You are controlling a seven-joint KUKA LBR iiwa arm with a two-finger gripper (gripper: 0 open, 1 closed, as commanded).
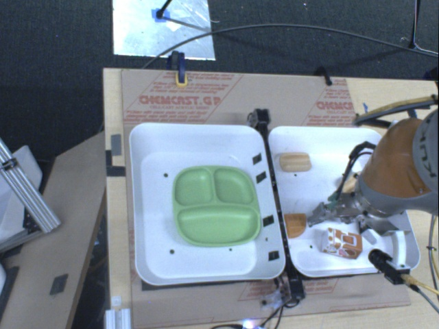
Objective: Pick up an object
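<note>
Tray (pixel 217 206) in left bin (pixel 147 149); bun (pixel 295 162) in right bin (pixel 322 139).

We record even, diffuse overhead light. The white bins (pixel 206 139) read bright, near washed out; the foil sheet (pixel 163 17) shows mild glare. Shadows are soft and short. The arm (pixel 401 163) looks slightly blurred, and overall sharpness is moderate, with coarse detail.

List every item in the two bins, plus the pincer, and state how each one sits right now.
Green divided plate: flat, right way up, in the left bin.
Tan bread roll: lying free at the back of the right bin.
Orange piece: resting by the divider, untouched.
Brown and white packet: lying flat near the front.
Pincer: low over the right bin, beside the orange piece, gripping nothing visible.
</note>
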